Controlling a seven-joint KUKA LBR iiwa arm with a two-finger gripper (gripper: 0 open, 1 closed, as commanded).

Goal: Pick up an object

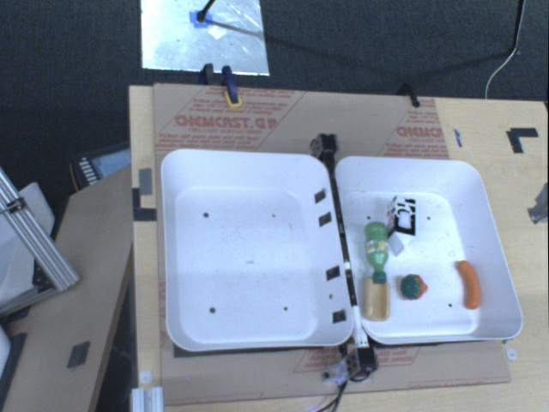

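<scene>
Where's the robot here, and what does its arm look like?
A small piece of the arm pokes in at the right edge, beside the right bin. It is plain grey and angular, with no markings or cables I can make out.

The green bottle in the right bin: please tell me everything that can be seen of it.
The green bottle looks like plastic, with a round green upper part, a pale band around the middle and a yellowish lower end. It lies on its side on the floor of the right bin, close to the left wall. Its lower end meets a tan block. A small black-and-white box lies just beside it.
</scene>
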